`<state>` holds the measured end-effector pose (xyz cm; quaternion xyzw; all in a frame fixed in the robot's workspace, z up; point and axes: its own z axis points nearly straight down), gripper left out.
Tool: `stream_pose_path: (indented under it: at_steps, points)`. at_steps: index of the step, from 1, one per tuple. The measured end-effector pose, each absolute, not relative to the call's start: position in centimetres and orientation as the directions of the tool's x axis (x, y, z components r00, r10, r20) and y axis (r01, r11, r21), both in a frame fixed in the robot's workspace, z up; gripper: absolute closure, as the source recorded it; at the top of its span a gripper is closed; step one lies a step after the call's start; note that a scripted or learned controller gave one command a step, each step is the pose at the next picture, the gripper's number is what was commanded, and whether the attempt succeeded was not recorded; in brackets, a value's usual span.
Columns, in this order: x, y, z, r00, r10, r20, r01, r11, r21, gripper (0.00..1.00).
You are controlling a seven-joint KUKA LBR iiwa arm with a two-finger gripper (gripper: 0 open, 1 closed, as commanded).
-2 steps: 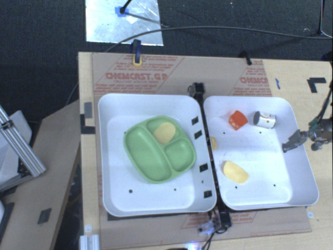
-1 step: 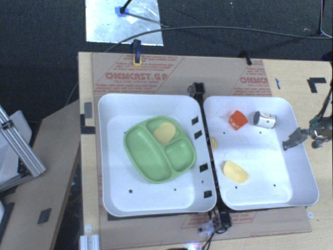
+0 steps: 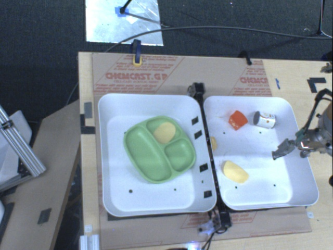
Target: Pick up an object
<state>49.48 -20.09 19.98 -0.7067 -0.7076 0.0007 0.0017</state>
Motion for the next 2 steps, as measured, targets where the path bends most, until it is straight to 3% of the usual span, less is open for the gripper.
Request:
stream_pose_path:
  at_steps: [2]
  points:
    - [49.8,-19.1,8.9,0.000,1.000,0.002,1.000,0.000,-0.003,0.00]
